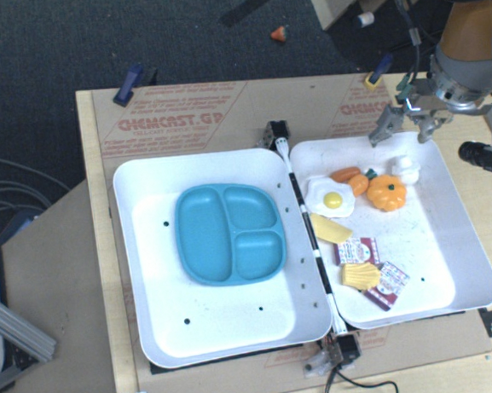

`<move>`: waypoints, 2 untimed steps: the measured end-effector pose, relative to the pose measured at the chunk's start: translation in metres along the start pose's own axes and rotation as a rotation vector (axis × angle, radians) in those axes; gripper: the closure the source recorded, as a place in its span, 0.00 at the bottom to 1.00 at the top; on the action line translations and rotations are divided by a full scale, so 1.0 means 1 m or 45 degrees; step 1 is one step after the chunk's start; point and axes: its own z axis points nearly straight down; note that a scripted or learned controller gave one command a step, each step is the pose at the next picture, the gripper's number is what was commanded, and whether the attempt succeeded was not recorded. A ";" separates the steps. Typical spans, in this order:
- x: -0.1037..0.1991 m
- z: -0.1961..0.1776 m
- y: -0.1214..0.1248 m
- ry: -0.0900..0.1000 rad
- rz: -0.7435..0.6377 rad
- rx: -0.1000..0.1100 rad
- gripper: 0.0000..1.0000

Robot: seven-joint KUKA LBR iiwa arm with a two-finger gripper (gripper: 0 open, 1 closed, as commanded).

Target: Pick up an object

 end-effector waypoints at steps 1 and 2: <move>-0.023 0.122 0.000 0.000 0.001 0.002 0.00; 0.041 0.121 0.001 0.001 -0.001 0.001 0.00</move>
